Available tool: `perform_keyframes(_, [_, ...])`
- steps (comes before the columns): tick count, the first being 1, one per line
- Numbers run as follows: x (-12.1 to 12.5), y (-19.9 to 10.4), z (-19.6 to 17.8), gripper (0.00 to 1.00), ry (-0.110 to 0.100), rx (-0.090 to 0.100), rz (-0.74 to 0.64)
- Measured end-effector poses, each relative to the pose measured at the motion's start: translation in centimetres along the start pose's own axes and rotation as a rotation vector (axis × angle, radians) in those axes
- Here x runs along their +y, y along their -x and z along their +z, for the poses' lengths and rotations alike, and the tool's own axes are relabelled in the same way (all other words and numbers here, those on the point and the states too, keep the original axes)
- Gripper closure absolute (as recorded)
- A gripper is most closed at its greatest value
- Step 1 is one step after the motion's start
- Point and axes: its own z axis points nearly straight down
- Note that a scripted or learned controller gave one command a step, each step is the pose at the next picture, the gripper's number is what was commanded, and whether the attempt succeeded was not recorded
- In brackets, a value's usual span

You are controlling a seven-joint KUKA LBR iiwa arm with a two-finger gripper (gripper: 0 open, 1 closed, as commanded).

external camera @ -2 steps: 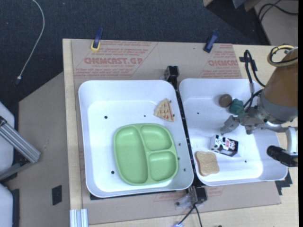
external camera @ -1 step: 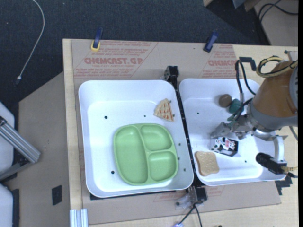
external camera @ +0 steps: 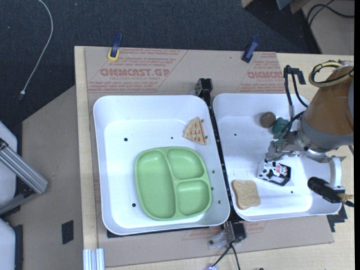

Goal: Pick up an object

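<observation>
My gripper [external camera: 277, 159] reaches into the right bin [external camera: 247, 103] from the right, below the arm's orange band [external camera: 332, 108]. It hangs right over a small black, white and red object [external camera: 274, 173] on the bin floor. Whether it touches that object is hidden. A teal object [external camera: 279, 127] sits just behind the gripper, partly covered by the wrist. A brown ball [external camera: 267, 118] lies at the far side of this bin. A slice of toast [external camera: 246, 193] lies near the front left corner.
The left bin [external camera: 112, 151] holds a green divided plate [external camera: 172, 182] and a tan waffle wedge [external camera: 196, 131] near its right wall. Black clips [external camera: 203, 86] join the bins at the back and front. Cables [external camera: 289, 89] run along the arm.
</observation>
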Motion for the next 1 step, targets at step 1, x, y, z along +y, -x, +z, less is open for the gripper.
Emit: perform_keyframes(1, [0.86,0.95,-5.43,1.0,-0.021,-0.001,0.0])
